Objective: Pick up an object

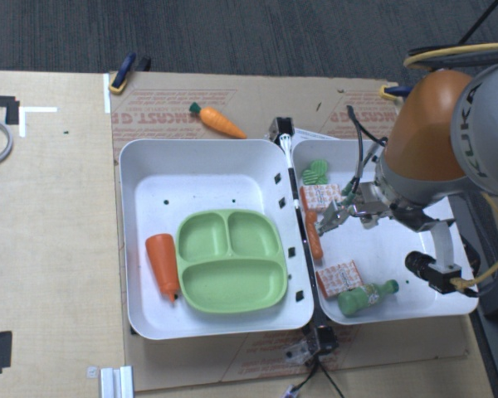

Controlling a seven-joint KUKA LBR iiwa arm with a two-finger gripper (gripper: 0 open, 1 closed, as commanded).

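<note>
lowered into right bin (448, 305), pincer (330, 219) just above thin carrot (314, 237) by the divider, likely for a grab. cannot tell pincer's opening or hold. snack packet (339, 277) nearby.

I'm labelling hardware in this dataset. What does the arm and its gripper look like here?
The arm is grey with a broad, rounded orange band and dark KUKA lettering on its grey shell. Yellow and black cables run beside it. The gripper is a small metallic assembly with thin dark wires leading to it.
</note>
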